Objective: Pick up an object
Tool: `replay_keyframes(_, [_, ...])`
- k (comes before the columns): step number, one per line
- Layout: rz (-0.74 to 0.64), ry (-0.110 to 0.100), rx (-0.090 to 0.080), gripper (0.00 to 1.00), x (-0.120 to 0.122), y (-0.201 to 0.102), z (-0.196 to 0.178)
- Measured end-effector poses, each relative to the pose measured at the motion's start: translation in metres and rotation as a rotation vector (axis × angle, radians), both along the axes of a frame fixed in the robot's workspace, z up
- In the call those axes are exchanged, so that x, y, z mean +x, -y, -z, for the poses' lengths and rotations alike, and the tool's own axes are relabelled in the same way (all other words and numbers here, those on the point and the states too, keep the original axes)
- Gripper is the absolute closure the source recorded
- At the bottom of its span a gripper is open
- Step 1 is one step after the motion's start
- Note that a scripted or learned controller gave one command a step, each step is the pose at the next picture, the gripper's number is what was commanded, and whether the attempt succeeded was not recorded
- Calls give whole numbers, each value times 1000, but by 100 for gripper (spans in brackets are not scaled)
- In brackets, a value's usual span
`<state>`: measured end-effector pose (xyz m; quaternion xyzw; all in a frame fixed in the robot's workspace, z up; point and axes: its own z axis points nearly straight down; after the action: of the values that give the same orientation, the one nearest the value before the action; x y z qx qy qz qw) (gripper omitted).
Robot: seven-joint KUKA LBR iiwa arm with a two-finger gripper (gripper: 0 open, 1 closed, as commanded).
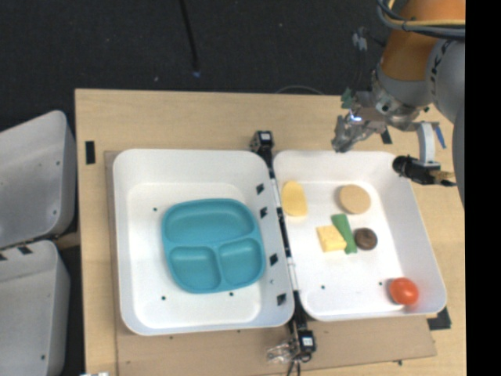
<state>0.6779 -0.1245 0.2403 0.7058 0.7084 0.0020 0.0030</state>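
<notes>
The arm (415,45) is cut off by the frame's upper right corner. The gripper (346,135) is seen too small and blurred for its fingers to be made out. White panels (31,233) are cut off at the left edge.

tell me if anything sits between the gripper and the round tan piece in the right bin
Nothing visible does. The gripper hangs above the right bin's far rim, and the round tan piece lies on bare white floor below it. The green strip and brown disc lie beyond it, nearer the camera.
</notes>
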Motion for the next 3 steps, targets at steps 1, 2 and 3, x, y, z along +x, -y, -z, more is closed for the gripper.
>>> replay_keyframes(1, [-3, -4, 1, 100, 1, 1, -12])
replay_keyframes(2, [-3, -7, 1, 100, -6, -61, -13])
replay_keyframes(3, [-2, -7, 2, 100, -20, -110, -15])
